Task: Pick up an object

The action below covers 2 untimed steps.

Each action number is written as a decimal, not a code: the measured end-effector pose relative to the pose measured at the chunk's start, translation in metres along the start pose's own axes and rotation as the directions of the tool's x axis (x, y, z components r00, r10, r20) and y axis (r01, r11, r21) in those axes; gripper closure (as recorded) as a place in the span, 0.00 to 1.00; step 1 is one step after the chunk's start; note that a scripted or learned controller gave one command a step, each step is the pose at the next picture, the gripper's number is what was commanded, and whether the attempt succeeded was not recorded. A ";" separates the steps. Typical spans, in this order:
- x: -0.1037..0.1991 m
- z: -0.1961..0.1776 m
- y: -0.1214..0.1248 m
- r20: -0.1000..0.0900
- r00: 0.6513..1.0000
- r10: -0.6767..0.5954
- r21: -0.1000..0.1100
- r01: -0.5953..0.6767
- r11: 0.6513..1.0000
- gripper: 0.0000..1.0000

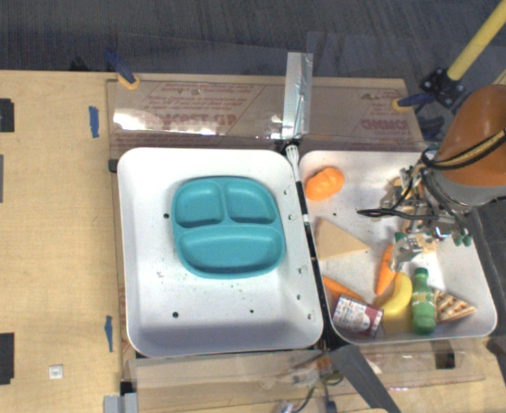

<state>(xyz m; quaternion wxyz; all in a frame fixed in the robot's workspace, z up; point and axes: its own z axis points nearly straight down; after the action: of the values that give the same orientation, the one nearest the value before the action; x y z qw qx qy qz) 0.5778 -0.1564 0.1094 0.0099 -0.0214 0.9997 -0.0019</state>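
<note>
My gripper (413,237) hangs over the middle of the right bin (475,269), with the arm's orange band (485,136) above it at the right edge. Just below and left of the gripper lies an orange carrot (384,275). Beside the carrot are a yellow banana (399,296) and a green bottle (422,305). A small can with a dark red label (356,315) lies at the bin's front left. An orange fruit (324,183) sits at the bin's back left. Nothing shows held in the gripper.
A beige wedge (341,241) lies left of the gripper and a pizza slice (455,306) lies at the front right. A second orange piece (343,288) rests by the can. The left bin (141,256) holds a teal divided plate (227,226).
</note>
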 end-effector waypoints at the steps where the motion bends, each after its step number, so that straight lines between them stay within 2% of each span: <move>1: 0.070 0.018 0.034 -0.007 0.994 0.111 -0.002 -0.111 0.994 0.00; 2: 0.064 0.007 0.034 0.009 0.994 0.109 0.000 -0.109 0.994 1.00</move>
<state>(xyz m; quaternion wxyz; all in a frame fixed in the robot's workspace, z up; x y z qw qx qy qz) 0.5123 -0.1253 0.1012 0.0146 0.0333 0.9993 -0.0016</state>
